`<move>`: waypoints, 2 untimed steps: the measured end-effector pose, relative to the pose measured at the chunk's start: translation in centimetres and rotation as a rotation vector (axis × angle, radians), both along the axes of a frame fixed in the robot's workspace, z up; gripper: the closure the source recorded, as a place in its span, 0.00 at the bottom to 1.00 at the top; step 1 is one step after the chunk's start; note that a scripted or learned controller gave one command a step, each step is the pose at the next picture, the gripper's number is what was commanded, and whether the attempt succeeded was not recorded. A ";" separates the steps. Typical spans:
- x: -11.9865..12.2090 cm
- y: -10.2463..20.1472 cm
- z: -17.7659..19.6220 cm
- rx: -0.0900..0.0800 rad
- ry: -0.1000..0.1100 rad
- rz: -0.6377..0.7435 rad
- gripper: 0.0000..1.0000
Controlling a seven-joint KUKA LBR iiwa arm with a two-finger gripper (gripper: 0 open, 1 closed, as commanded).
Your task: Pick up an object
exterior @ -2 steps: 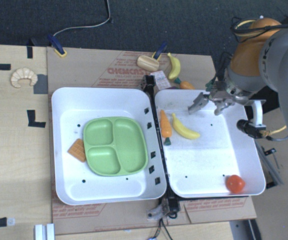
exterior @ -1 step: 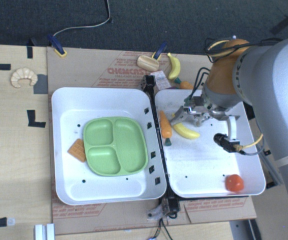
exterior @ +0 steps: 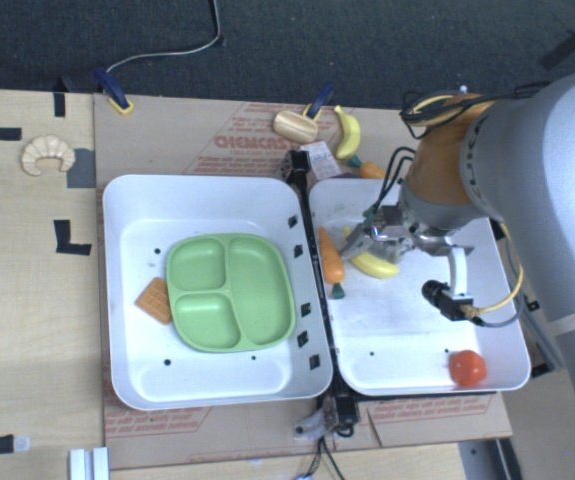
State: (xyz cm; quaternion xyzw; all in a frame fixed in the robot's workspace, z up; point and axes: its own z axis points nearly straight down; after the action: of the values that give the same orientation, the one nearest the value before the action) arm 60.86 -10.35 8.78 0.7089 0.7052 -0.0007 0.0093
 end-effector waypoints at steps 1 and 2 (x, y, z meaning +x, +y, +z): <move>-7.3 -1.1 -0.1 0.011 0.008 0.004 0.00; -1.0 0.2 -0.1 0.013 0.006 0.007 0.00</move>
State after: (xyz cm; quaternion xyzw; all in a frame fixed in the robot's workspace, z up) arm 59.89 -10.15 8.66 0.7065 0.7077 0.0016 0.0028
